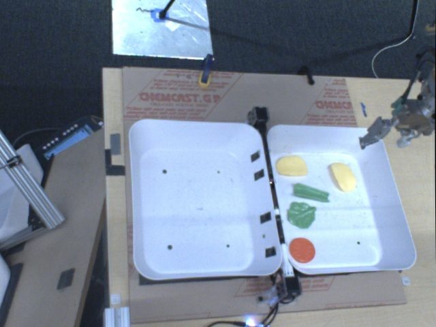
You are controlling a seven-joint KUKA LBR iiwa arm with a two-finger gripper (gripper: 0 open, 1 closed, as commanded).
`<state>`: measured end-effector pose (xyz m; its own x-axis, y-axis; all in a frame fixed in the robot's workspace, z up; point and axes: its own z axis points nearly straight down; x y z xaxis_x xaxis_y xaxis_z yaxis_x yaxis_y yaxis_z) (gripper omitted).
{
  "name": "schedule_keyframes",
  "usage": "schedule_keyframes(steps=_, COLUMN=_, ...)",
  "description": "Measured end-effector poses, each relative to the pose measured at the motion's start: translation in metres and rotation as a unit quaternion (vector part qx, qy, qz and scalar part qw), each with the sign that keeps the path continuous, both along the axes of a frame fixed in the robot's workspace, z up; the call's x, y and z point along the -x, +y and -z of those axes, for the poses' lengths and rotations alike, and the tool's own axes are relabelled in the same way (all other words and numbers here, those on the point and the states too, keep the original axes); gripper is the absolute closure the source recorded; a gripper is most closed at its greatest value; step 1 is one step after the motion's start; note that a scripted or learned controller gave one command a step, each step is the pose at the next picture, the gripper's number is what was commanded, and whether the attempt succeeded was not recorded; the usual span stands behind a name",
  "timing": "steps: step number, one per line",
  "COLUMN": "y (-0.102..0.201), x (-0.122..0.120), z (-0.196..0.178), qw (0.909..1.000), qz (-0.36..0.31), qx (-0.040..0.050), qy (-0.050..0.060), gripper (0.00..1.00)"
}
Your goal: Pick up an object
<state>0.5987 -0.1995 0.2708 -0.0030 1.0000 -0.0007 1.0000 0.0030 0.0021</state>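
Note:
The right bin [392, 203] holds several small items. A yellow rounded piece [291, 166] and a second yellow piece [343, 176] lie near its back. A long green piece [311, 193] and a leafy green piece [301, 214] rest in the middle. A red-orange round piece [302, 250] sits near the front left corner. My gripper [385, 139] hovers over the bin's back right rim, above and to the right of the second yellow piece. Its fingers stand apart with nothing between them.
The left bin [197, 196] lies beside the right one, with black clips [262, 176] along the shared divider. Both rest on a cardboard sheet [184, 94] on the bench. A shiny plate [160, 19] lies behind it, and cables run at the back right.

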Motion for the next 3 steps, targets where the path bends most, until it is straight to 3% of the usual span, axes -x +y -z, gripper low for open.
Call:
schedule_keyframes(steps=1, y=0.000, x=-0.001, z=-0.011, qw=1.0000, qz=-0.002, qx=0.0004, qy=-0.002, gripper=1.00)
schedule_keyframes(steps=2, y=-0.008, x=0.025, z=-0.157, qw=1.0000, qz=-0.001, qx=0.0033, qy=-0.009, gripper=1.00)
schedule_keyframes(steps=3, y=-0.007, x=0.027, z=-0.191, qw=1.0000, qz=-0.001, qx=0.0008, qy=-0.002, gripper=1.00)
